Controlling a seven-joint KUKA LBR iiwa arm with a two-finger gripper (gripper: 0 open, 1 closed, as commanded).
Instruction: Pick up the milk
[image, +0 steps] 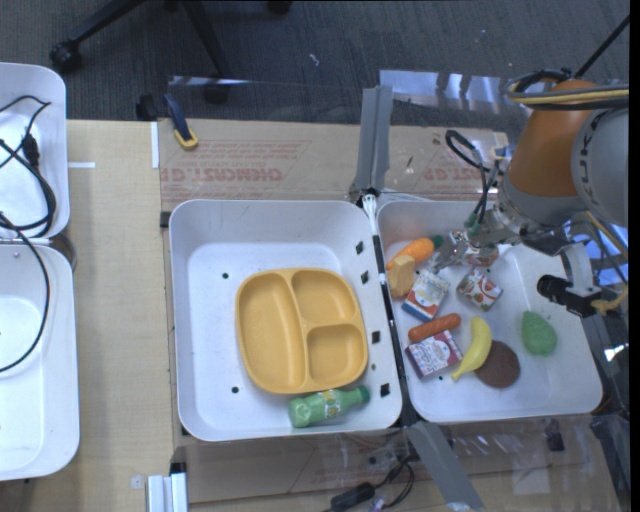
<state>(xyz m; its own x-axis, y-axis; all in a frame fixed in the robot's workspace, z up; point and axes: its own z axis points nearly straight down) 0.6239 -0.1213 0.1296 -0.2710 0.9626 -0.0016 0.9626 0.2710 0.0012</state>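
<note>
**Two cartons, end effector parked over right bin's back edge**

Two small cartons in the right bin (590, 395) could be the milk: the blue-and-white milk carton (428, 293) near the bin's left side, and a red-marked carton (480, 289) just to its right. A pink box (434, 354) lies lower down. I take the blue-and-white one as the target.

End effector (470, 243) sits above the bin's back area, near the carrot (418, 248); grip state cannot be told, nothing visibly held. Milk lies forward and slightly left of it, close by, tilted, with its long axis running roughly back-to-front.

Neighbours are tight: cheese wedge (401, 273) touching on the left, sausage (435, 326) just below. Yellow tray (300, 330) and green bottle (327, 404) in the left bin (190, 300) are irrelevant.
</note>
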